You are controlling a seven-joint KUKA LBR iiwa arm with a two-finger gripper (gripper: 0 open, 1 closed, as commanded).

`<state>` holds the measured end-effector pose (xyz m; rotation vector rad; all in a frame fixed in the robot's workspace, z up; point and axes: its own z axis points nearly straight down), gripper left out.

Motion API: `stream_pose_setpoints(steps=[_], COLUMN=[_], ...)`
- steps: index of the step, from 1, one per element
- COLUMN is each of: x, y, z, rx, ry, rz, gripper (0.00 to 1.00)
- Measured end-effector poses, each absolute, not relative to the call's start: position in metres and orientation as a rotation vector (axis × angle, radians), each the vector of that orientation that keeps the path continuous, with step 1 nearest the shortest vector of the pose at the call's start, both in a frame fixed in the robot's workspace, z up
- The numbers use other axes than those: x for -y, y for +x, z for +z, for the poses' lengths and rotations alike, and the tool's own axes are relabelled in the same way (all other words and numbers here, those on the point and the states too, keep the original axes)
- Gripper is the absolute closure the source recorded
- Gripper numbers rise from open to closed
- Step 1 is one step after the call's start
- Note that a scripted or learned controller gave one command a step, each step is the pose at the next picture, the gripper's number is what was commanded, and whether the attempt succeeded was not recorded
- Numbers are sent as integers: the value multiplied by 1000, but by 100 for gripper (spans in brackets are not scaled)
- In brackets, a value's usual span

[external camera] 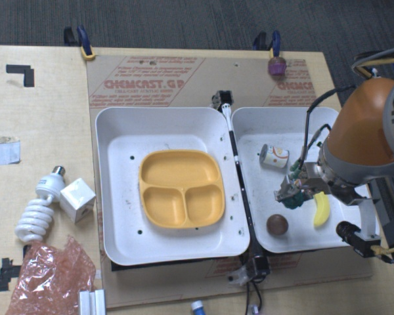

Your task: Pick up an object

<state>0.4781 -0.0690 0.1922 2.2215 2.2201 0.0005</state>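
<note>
Near right bin (249, 176) front edge, gripper (293, 192) lowered beside banana (322, 210); finger state cannot be told. Banana judged light, soft, smooth; mid-length pinch advised.

Dark grey carpet floor (184, 8) along top of view. Pale wood bench (33, 130) below it. Brown cardboard sheet (151, 77) printed with red lettering lies on bench, pinned at far edge by 2 blue clamps (84, 41). Black L-shaped mark (21, 74) on wood at left. Light even, soft shadows.
</note>
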Motion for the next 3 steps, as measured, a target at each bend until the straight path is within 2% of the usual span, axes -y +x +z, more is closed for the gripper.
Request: stream_pose_setpoints(steps=[3], x=[59], y=[479], z=[209], rx=[-2221], ry=[2217], rz=[3], gripper=[100])
